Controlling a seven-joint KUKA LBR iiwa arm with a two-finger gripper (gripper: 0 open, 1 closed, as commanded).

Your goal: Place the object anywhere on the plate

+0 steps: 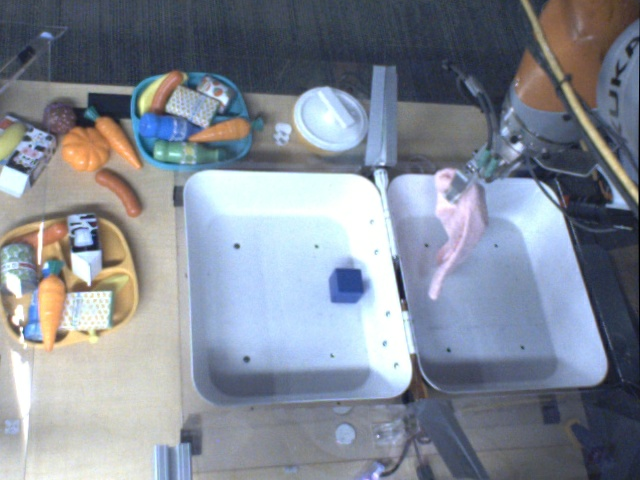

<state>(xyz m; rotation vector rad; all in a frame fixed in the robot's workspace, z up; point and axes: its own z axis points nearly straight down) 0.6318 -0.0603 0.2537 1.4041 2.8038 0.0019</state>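
Though the limp pink cloth [455,230] hangs from the end effector [478,173], pinched at its top over the right white bin [560,358] near the bin's far edge, no placing is done yet. The small blue cube [347,284] sits in the left white bin [215,368]. Which dish is the plate is unclear; the fingertips are too small to make out.
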